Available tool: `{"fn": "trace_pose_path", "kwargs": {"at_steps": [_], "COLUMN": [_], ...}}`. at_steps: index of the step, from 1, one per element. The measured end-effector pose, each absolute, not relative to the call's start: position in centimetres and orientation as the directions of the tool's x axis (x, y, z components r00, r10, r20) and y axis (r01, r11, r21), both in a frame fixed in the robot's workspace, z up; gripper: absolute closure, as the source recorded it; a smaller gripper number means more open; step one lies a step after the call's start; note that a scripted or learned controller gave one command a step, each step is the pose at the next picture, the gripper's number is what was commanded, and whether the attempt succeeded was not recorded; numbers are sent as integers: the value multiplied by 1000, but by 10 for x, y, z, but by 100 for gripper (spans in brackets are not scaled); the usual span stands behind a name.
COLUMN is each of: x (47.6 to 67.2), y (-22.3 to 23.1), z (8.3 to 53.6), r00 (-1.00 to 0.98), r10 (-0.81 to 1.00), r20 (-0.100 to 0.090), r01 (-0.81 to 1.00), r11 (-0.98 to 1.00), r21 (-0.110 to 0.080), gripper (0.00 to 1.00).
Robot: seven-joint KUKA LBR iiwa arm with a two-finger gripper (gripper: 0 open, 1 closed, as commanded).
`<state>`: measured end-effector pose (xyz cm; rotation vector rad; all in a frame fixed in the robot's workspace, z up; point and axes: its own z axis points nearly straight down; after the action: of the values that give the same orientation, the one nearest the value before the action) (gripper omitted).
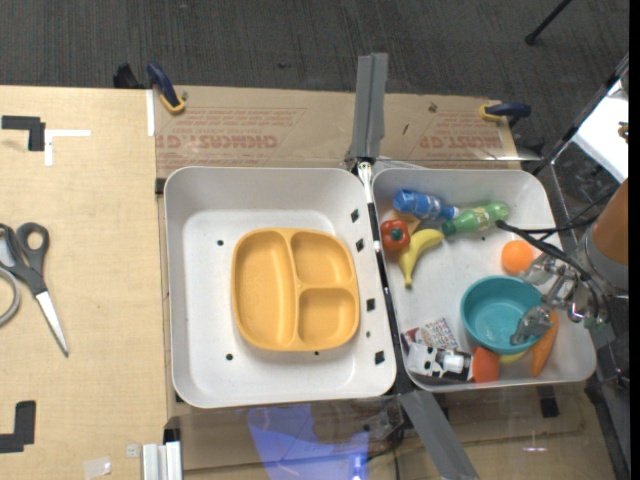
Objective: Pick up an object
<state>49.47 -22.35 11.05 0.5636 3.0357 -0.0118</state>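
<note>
Silvery metal hand [540, 318] with slim linkages, black cables trailing, and an orange band [612, 230] above.

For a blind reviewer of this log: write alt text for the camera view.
The gripper reaches from the right over a teal bowl in the right bin, among a banana, orange ball, carrot and bottles. The left bin holds a yellow divided plate; scissors lie on the bench.

You're looking at a robotics lab: clamps [166, 88] pin cardboard [330, 128] at twelve o'clock on a plywood bench [80, 268], scissors [38, 278] at nine, dark carpet [300, 18] beyond.
</note>
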Motion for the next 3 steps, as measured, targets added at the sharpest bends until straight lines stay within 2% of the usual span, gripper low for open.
{"fn": "trace_pose_path", "kwargs": {"at_steps": [3], "x": [493], "y": [-224], "z": [109], "r00": [-901], "r10": [430], "r20": [-50], "r01": [430], "r11": [903], "r21": [6], "gripper": [0]}}
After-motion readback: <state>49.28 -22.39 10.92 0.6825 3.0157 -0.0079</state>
